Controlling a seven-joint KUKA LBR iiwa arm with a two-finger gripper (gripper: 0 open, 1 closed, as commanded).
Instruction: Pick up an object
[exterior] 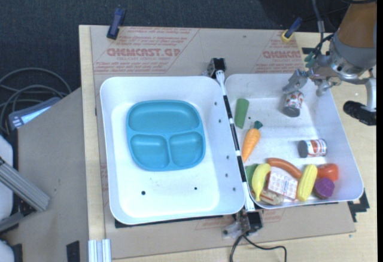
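Fingers [297, 88] clamp a small can [292, 103] over open floor near the right bin's [350, 153] far edge.

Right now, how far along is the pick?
Done: the arm has reached over the right bin, and the gripper sits at the bin's far side. In hand: a small can hangs just below it, apparently lifted, though the grip is unclear. Left: confirm the hold and raise it clear.

High, slanted, over both bins [179, 207]
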